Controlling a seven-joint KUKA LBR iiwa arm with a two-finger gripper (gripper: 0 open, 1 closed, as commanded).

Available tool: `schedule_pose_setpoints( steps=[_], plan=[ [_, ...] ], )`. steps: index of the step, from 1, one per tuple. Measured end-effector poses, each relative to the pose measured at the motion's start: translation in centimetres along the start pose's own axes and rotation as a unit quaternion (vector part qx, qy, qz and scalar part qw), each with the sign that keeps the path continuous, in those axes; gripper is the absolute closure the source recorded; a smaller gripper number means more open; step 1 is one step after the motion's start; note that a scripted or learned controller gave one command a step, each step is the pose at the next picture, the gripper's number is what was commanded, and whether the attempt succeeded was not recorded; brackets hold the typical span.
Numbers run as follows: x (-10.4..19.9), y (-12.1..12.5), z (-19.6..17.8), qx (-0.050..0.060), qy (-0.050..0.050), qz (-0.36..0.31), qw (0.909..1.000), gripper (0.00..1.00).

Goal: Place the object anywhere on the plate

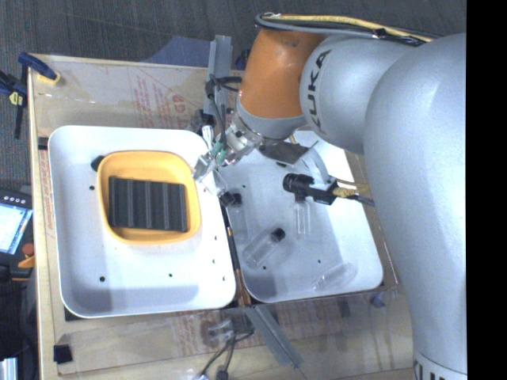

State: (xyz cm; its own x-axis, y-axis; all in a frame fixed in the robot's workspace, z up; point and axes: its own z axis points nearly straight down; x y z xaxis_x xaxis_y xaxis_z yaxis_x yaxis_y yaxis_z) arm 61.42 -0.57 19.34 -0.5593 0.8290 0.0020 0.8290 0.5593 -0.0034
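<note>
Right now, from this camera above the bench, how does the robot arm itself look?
The arm is thick, rounded and smooth light grey, with an orange band above the wrist and dark KUKA lettering beside it. A yellow and black cable runs along its top. The gripper is small, metallic and whitish.

Floor (119,14) around the setup is dark grey carpet, kind of ribbed looking. The bench (142,81) is a pale wood board with faded red print on it, and there's a blue clamp (38,66) at its top left corner. Off the left edge there's a small lit screen (12,222), and light is pretty even from above.
</note>
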Motion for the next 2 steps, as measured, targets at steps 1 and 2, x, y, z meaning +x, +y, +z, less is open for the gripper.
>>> schedule_pose_setpoints(
  steps=[1,2],
  plan=[
    [2.72,0.42,0.27,0.001,0.001,-0.073,0.9973,1.00],
    [2.71,0.42,0.26,0.001,0.000,-0.073,0.9973,0.00]
  ],
)
